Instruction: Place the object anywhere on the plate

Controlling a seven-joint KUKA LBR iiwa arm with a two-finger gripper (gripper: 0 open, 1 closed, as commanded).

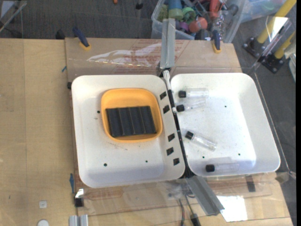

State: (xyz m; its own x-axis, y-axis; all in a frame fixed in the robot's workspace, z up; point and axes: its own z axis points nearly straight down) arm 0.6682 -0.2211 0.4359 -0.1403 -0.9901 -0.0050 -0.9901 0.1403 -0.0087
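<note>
Four clear vials (200,140) lie scattered in right bin (244,126); orange plate (131,114) sits mid-left bin (89,149).

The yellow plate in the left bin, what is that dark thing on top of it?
On the yellow plate lies a black ribbed block, flat and covering most of the plate's middle. The plate's surface under the block is hidden. The clear tubes lie in the right bin.

You see orange square plastic plate (109,99) in left white bin (89,164), ribbed black slab (130,121) on it; clear capped tubes (200,140) in right white bin (254,126).
</note>
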